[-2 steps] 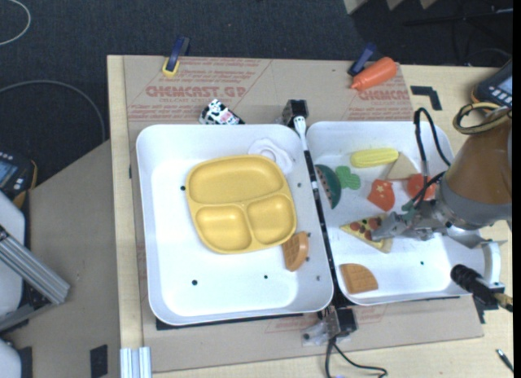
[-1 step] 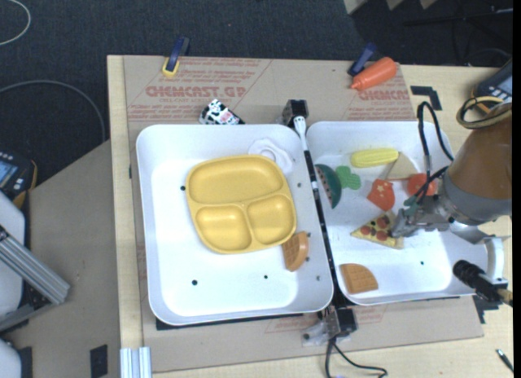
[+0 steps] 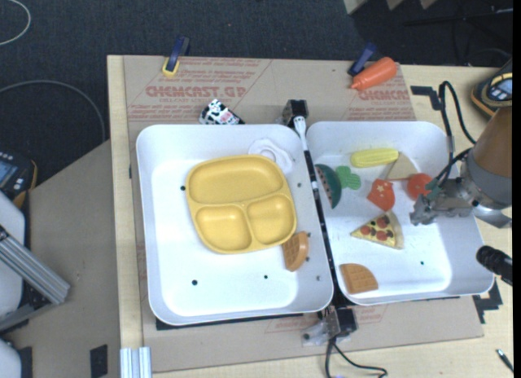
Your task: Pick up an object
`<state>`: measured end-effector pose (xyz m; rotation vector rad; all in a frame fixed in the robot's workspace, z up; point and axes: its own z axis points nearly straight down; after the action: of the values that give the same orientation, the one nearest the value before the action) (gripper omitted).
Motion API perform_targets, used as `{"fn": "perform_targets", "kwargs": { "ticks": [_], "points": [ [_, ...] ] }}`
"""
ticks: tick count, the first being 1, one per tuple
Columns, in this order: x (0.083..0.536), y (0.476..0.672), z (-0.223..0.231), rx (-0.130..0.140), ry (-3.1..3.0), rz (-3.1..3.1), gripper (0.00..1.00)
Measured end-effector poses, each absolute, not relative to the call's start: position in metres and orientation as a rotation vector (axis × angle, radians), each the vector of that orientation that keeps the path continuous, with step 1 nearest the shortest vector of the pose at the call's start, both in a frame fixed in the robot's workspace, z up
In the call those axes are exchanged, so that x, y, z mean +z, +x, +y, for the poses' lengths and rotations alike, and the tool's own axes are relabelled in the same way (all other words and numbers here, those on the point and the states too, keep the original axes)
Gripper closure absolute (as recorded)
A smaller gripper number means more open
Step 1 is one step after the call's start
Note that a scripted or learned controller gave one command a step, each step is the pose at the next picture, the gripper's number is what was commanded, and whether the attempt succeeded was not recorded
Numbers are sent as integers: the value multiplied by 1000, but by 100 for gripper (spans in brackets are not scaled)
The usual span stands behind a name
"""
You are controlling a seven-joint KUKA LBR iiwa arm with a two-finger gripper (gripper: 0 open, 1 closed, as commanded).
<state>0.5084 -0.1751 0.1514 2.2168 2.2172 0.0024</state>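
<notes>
A brown board tabletop (image 3: 244, 83) with red printed lettering sits over dark carpet (image 3: 122, 10), with cables looping across the floor on the far left. Taking the yellow divided plate (image 3: 241, 203) as the landmark: it lies in the left white bin (image 3: 163, 287), nearer the back, with bare white bin floor in front of it and to its left. A small brown pastry piece (image 3: 296, 250) leans just off the plate's front right corner, close to the wall between the bins.

Right of the plate, past that wall, the right bin (image 3: 423, 283) holds the toy food: a green leafy piece (image 3: 338, 179) closest to the plate, a corn cob (image 3: 374, 157) beyond it toward the back, a red piece (image 3: 381, 195), a pizza slice (image 3: 379, 230), and a round brown cookie (image 3: 356, 277) near the front rim. The claw (image 3: 426, 201) is farthest right of the plate, low over the right bin's right side, beside a second red piece (image 3: 418, 183); I cannot tell how wide it stands. Open floor in that bin lies in front of the claw.

Behind the plate, an orange carrot toy (image 3: 374, 73) and clamps rest on the board's back edge.
</notes>
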Motion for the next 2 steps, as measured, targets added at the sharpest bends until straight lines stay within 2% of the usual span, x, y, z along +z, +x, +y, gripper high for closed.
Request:
{"fn": "perform_targets", "kwargs": {
  "ticks": [1,2],
  "points": [
    [205,519,-171,5,2214,2218,100],
    [226,520,-171,3,2216,2219,100]
  ]
}}
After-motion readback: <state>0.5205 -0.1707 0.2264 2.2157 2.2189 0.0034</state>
